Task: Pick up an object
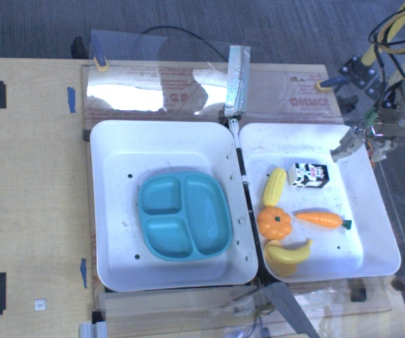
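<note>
Yellow toy banana (287, 251) lies at the lower edge of the right bin (378, 231), with pumpkin (275, 222), corn (275, 186), carrot (320, 219) and small carton (310, 175) above, all lower-left of the gripper (357, 141) at the bin's upper-right rim.

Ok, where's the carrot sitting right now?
The carrot lies in the right bin, toward its middle, tip pointing at the small orange pumpkin on its left, below the black-and-white carton and above the banana.
</note>
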Controlling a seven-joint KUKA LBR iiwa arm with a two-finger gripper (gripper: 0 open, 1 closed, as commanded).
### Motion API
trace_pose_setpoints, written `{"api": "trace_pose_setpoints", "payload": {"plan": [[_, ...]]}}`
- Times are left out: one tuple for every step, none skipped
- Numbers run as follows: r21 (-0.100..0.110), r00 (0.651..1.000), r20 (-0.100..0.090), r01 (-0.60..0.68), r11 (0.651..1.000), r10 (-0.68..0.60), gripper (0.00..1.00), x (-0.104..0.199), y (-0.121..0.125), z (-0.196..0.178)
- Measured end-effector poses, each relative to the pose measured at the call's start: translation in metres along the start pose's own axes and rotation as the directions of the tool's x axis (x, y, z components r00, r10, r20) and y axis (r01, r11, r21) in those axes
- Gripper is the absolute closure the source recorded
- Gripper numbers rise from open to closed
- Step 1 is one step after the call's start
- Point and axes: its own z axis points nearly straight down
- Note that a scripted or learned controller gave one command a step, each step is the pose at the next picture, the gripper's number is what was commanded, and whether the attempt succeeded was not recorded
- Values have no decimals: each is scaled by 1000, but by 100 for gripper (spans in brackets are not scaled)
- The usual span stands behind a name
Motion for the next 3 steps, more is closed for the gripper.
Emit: {"api": "trace_pose_setpoints", "payload": {"plan": [[0, 1000, 0, 0, 1000, 0, 0, 0, 0, 0], [5, 981, -3, 194, 981, -194, 0, -18, -38, 114], [-10, 992, 3, 128, 992, -128, 0, -5, -78, 172]]}}
